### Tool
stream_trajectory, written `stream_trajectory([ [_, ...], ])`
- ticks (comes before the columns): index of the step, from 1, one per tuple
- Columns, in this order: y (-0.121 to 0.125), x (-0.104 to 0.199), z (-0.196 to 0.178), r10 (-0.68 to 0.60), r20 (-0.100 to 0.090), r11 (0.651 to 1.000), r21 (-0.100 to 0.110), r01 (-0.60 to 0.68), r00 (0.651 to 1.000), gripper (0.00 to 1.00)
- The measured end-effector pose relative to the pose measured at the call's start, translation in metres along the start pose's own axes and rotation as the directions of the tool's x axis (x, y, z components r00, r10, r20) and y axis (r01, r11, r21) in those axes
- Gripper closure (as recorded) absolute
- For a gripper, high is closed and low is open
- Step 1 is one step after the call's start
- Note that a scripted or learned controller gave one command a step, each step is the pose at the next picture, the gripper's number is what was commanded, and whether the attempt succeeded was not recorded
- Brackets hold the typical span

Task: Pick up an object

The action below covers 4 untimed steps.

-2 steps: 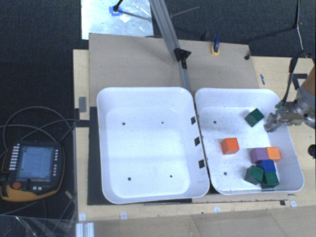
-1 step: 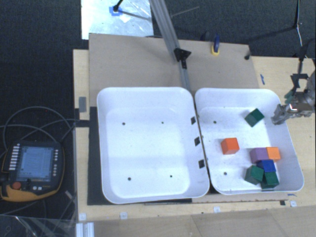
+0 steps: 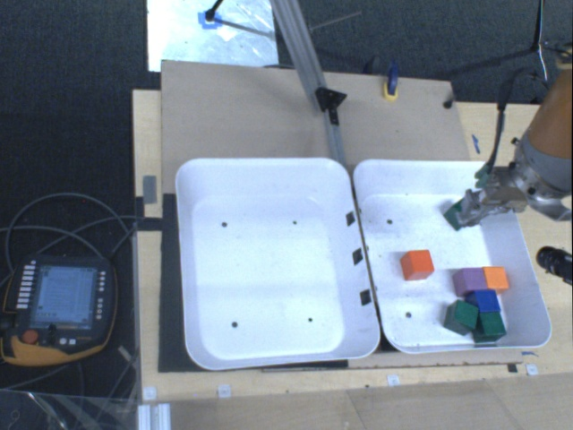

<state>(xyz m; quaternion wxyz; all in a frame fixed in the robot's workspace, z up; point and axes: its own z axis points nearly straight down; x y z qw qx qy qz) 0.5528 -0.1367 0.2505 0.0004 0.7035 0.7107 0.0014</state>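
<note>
Fig.: Arm enters from right; gripper sits over far part of right bin. A green block shows at its tip, apparently btwn fingers, so fingers look clamped on it, tho small and blurred. Other blocks lie nearer: orange cube near-left of gripper; cluster (purple, orange, blue, green) at near-right corner. Left bin well apart.

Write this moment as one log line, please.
arm: over right bin | gripper: at green block | orange cube: loose | left bin
</note>
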Motion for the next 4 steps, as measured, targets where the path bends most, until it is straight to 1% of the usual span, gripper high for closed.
stream_trajectory([
  [1, 0.015, 0.049, -0.001, 0.0, 0.0, 1.0, -0.001, 0.0, 1.0, 1.0],
  [2, 0.018, 0.1, -0.008, -0.001, -0.001, 1.0, -0.001, 0.001, 1.0, 1.0],
  [3, 0.032, 0.157, -0.007, -0.001, -0.001, 1.0, 0.0, 0.001, 1.0, 1.0],
  [4, 0.029, 0.215, -0.009, -0.001, -0.001, 1.0, 0.001, 0.001, 1.0, 1.0],
])
